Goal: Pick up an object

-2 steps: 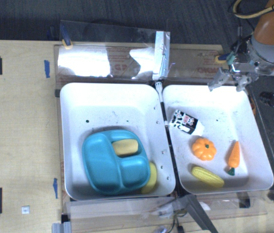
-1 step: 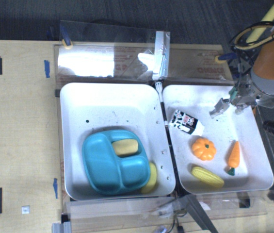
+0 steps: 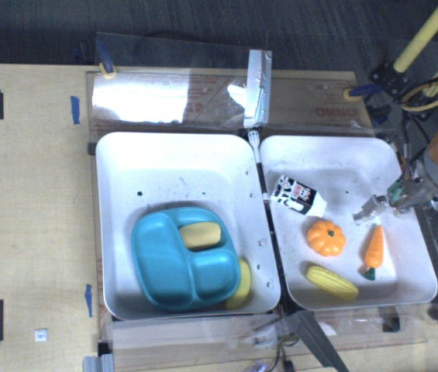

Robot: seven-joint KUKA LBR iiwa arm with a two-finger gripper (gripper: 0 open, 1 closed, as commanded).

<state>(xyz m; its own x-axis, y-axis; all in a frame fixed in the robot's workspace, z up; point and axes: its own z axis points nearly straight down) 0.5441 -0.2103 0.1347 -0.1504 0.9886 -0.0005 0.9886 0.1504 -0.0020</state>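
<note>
A pale wooden bench (image 3: 25, 231) with black tape marks carries my two white bins, and dark carpet (image 3: 203, 6) runs behind them at 12 o'clock. Nearest the camera, at 6 o'clock in the right bin (image 3: 335, 157), lies a corn cob (image 3: 331, 280), close to the front wall; I judge a grab there could jam a finger against that rim. Just above it sits the orange pumpkin (image 3: 326, 238), round and likely to roll out of a pinch. At 3 o'clock from the pumpkin a carrot (image 3: 373, 249) lies nearly on end, near the right wall, and my claw (image 3: 374, 208) hangs just past its top, reaching in from 3 o'clock. Whether the claw is spread or clenched I cannot tell; nothing shows between its tips, so I count it as carrying nothing. The carrot is my closest pick, yet it is slim and lies close to the wall, so a slightly off descent might knock it away or strike the bin. Farther back, at 11 o'clock from the pumpkin, a black-and-white packet (image 3: 296, 195) lies flat and could be hard to get under. The open floor is at the back of this bin, toward 12 o'clock, with good room to swing. In the left bin (image 3: 172, 161) a blue tray (image 3: 180, 262) holds a yellow piece (image 3: 201, 235), with another yellow thing (image 3: 242, 281) wedged at its 4 o'clock edge. The divider (image 3: 261, 200) between the bins is a ridge I must clear.
</note>
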